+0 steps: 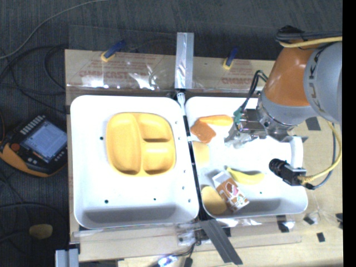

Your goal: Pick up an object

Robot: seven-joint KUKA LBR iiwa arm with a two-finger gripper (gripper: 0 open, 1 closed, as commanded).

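- Landmark for all positions below: the divider where the two white bins meet on the counter.
- Far left of the divider, off the counter on the dark floor: a handheld pendant with a lit screen. Not part of the job.
- Left bin, directly left of the divider: one yellow compartment tray lying flat near the bin's middle. Untouched as far as I can see.
- Right bin, directly right of the divider, holds the candidates. Nearest the divider toward the back, an orange block with a yellow-orange wedge touching it on the side away from the divider.
- Toward the front, still close to the divider: a round tan piece in the front corner, a small printed carton leaning against it, and a banana just beyond the carton.
- Further right of the divider than the wedge: the end effector sits low over the rear half of the right bin, near the wedge but apart from it.
- End effector state: I cannot tell whether the fingers are apart or together; the wrist housing and cabling mask them from this angle. I see nothing between them.
- Progress, my judgement: pick not yet done. Every object lies in its bin, none lifted. Remaining: settle on a target, likely the wedge or block, descend, close, lift clear.
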